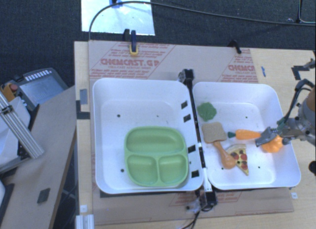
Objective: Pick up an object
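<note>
One hand (270, 139) at right bin (247, 92) edge, grip unclear; orange object (273, 145) partly hidden.

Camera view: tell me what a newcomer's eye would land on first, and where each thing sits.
The pale green divided plate stands out, lying in the left bin toward its near edge. In the right bin a cluster of toy foods draws the eye: a green leafy piece, a tan slice, a carrot and a pizza slice. The pincer reaches in from the right, by an orange piece.
</note>
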Controlling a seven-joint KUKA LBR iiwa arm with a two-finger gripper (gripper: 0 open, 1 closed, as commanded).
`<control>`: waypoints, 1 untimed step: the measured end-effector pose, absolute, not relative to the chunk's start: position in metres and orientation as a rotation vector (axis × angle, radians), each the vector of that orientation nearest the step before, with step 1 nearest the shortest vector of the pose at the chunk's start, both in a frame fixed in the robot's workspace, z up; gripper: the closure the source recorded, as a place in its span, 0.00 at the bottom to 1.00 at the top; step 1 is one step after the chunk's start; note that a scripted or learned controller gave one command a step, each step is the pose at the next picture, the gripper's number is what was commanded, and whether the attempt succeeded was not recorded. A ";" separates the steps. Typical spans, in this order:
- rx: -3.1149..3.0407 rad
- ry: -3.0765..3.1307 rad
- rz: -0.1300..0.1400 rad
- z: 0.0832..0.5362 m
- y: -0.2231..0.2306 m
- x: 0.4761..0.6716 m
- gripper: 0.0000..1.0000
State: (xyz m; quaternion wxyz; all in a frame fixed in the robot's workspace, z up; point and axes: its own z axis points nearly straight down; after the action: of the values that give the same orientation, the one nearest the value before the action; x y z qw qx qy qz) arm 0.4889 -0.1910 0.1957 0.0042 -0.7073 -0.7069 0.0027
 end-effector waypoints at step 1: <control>-2.218 -2.226 0.000 0.201 -0.191 0.492 0.00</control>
State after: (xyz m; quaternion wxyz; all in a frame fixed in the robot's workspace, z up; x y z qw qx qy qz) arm 0.4919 -0.1906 0.2010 -0.0006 -0.7059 -0.7083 -0.0001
